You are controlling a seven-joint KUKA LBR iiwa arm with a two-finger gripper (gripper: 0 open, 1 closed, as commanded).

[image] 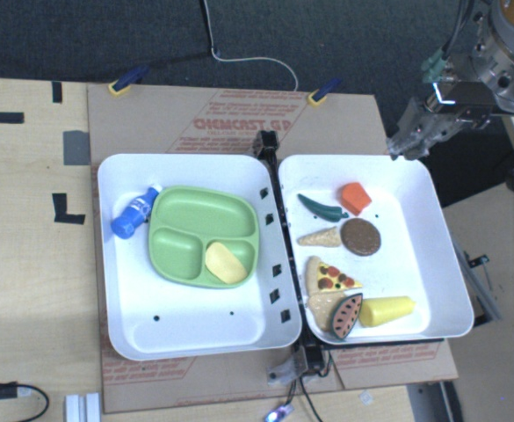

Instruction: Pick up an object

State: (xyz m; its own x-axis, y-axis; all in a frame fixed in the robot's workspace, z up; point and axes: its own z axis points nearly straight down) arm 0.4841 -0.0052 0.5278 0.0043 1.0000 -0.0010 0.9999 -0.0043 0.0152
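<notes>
Two white bins side by side on a cardboard sheet (pixel 239 121) on the table (pixel 28 262). Gripper (pixel 408 148) at upper right, above the far right corner of the right bin (pixel 441 236), just outside its rim, nothing between it and any item; can't tell how it is set, too dark and small. Arm (pixel 485 51) comes in from the top right corner. Right bin holds the loose items: orange block (pixel 356 197) near the far side, green pepper (pixel 321 207) just left of it, brown round cookie (pixel 360 236) below the block, ice cream cone (pixel 319 236) lying beside the cookie on its left, pizza slice (pixel 329 278) lower down, watermelon slice (pixel 346 315) near the front edge touching a beige piece (pixel 321 304) on its left, yellow cylinder (pixel 385 310) just right of the watermelon. Left bin (pixel 125 315) has a green divided plate (pixel 202 236) in the middle with a yellow piece (pixel 225 262) in its lower right compartment, blue bottle (pixel 133 214) lying tilted just left of the plate, touching its rim. White cable (pixel 239 58) runs across the dark floor beyond the table.
</notes>
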